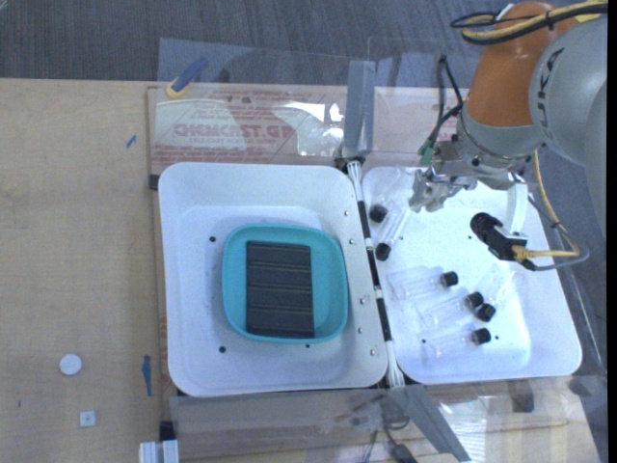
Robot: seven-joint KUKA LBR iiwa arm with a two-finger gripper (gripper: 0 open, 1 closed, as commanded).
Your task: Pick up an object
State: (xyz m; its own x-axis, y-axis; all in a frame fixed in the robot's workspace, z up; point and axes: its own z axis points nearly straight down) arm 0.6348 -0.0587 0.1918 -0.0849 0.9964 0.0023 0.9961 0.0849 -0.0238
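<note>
We had one fixed camera above the bench (67,210), and it looked down at a slant, so the far edge of the bench sat at the top of the picture and dark floor (241,8) showed beyond it. We used the left bin (188,186) as our landmark: it lay near the middle of the picture, and the right bin (549,336) lay just beside it toward the picture's right. The camera stood far enough off that both bins fitted whole. The arm (525,75) came in above the right bin, cut off by the picture's top right corner.
</note>
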